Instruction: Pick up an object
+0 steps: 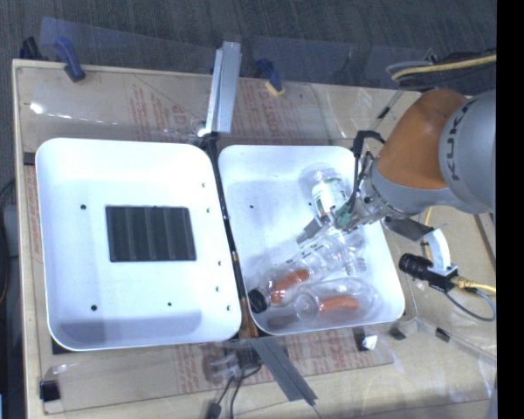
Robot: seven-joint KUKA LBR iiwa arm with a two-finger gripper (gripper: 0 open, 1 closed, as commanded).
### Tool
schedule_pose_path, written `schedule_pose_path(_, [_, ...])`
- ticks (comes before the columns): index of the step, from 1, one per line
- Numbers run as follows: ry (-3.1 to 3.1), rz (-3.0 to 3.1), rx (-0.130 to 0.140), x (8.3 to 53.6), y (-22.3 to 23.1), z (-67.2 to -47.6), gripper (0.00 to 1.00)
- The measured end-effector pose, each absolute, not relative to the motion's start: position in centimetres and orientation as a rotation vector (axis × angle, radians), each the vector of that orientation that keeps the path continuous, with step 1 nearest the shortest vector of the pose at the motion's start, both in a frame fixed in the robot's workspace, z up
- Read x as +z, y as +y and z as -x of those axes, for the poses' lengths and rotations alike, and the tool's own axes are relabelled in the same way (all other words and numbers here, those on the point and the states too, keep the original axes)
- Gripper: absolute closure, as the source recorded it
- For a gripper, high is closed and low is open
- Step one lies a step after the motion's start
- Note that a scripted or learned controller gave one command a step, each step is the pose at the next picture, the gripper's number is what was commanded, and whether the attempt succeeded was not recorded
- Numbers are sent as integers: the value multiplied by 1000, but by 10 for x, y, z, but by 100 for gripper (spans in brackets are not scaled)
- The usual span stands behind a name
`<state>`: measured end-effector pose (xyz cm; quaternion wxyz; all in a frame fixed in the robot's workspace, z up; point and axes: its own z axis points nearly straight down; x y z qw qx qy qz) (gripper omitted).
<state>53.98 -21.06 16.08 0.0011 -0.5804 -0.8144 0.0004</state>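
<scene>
Right of centre, the grey arm [472,147] lettered "KUKA" lowers its claw [339,219] among clear plastic bottles [327,260]; its grip cannot be told.

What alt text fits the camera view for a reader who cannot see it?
A grey and orange robot arm reaches into the right bin, its pincer low over clear plastic items and orange pieces. The left bin has a dark ribbed panel.
</scene>
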Motion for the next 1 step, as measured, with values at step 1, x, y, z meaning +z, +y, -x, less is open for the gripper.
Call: schedule_pose_path(1, [-2686,1636,-2,92,-209,-506,0])
